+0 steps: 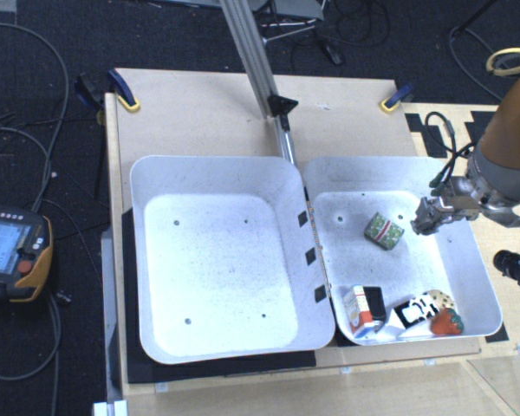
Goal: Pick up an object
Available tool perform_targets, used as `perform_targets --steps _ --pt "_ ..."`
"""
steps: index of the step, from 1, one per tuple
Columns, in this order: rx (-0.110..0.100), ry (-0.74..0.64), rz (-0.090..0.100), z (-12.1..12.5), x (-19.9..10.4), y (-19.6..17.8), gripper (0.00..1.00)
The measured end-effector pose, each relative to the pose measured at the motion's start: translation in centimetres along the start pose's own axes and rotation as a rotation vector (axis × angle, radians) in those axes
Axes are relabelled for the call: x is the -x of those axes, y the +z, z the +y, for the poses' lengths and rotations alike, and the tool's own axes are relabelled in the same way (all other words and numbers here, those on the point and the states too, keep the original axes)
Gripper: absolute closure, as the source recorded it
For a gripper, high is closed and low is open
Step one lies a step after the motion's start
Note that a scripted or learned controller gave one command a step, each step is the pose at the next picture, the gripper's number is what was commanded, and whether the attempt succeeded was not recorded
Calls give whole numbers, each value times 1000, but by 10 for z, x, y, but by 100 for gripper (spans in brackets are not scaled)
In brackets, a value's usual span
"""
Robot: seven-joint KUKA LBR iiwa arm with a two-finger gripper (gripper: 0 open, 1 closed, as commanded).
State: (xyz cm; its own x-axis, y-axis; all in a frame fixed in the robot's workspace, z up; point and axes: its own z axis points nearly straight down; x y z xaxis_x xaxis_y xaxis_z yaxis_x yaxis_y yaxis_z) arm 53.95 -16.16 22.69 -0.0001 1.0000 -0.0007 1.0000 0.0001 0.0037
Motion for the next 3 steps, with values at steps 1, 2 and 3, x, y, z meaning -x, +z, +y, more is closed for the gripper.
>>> perform_targets --steps 1,2,3 --pt "-2 0 0 1 0 -26 100" --pt "-3 -5 2 5 -56 -31 100" --pt "-4 -4 2 11 -102 -32 100"
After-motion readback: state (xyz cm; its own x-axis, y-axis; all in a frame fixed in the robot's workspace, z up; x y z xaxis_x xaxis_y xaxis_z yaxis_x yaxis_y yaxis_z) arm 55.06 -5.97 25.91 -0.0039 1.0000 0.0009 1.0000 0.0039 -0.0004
